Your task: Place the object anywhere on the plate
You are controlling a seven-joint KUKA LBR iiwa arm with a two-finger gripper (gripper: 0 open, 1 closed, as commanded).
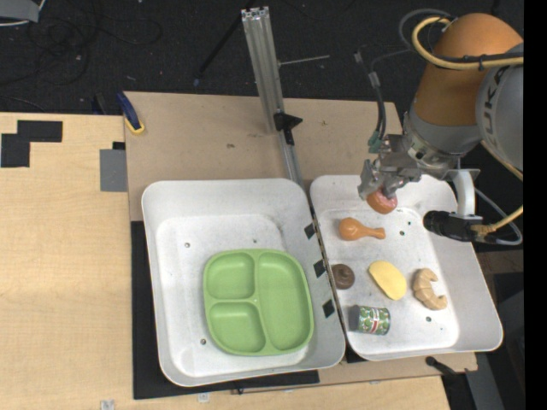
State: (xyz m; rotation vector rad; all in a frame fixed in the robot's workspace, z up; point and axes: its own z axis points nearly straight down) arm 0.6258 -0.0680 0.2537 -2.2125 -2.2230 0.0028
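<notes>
While the arm [466,67] reaches in from the right, its gripper [382,190] hangs over the far part of the right bin [479,331], with a small pinkish-red object [381,202] at its fingertips. That object shows just below the fingers, partly covered by them; whether the fingers are clamped on it or merely above it I cannot tell, and how wide they stand I cannot tell either. It looks roundish, so no long axis or pointing direction can be read from this view.

Just beside it, toward the near side, lies an orange drumstick [359,229], long axis running left to right, fat end to the left and thin end to the right. Nearer still are a brown disc [343,275] close to the bin's left wall, a yellow piece [387,279] lying on a diagonal, a tan croissant [430,289] to its right, and a green can [373,319] on its side at the near edge, axis left to right.

In the left bin [171,220] sits the green plate [256,301], three compartments, well apart from the gripper.
</notes>
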